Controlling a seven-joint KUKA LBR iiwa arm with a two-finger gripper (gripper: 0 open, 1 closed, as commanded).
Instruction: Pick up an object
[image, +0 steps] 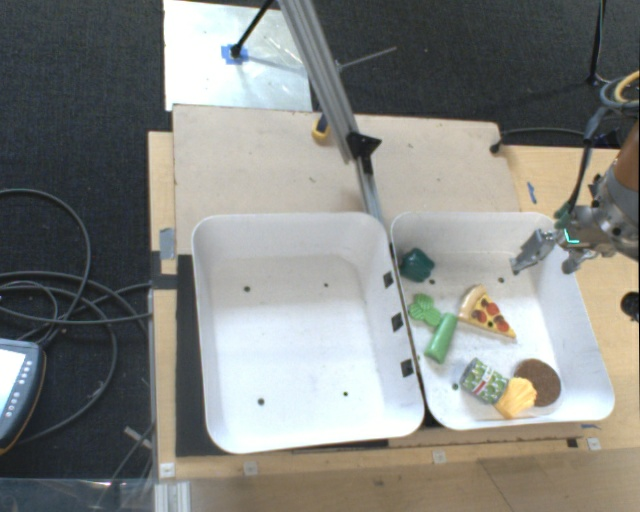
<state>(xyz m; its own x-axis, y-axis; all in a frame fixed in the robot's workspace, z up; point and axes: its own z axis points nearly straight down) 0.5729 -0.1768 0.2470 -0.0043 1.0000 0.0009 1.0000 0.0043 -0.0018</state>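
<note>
Six toys (487, 313) clustered mid-bin (590, 345).

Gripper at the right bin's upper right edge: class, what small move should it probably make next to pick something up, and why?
Probably a short move left and down toward the pizza slice. The gripper sits high at the right bin edge, holding nothing, and the toys lie lower left of it. The pizza slice is nearest and lies apart from the other toys.
</note>
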